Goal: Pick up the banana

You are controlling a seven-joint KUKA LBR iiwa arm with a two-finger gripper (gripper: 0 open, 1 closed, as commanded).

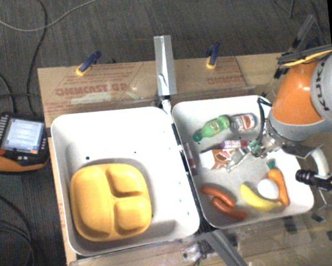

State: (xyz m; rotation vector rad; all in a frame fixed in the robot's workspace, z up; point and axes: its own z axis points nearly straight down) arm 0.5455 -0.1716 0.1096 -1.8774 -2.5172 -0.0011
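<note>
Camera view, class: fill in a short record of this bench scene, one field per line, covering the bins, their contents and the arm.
left bin: holds a yellow divided tray
right bin: holds the food items
banana: near the front of the right bin, lying flat, beside a white egg
carrot: just right of the egg
sausages: left of the banana
green bottle: at the back, on its side
gripper: over the middle of the right bin, behind the banana, not on it
</note>
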